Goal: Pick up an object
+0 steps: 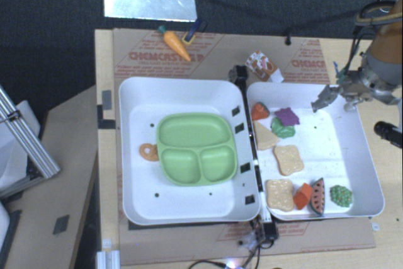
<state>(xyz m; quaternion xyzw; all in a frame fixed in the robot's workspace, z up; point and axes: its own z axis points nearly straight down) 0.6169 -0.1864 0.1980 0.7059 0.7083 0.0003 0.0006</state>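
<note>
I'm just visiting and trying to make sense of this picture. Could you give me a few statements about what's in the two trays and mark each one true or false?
1. The green divided plate sits in the left bin. True.
2. The carrot lies inside the right bin. False: it lies outside both bins, on the board behind the left one.
3. The watermelon slice is near the right bin's front edge. True.
4. The gripper is over the left bin. False: it is over the right bin's far side.
</note>
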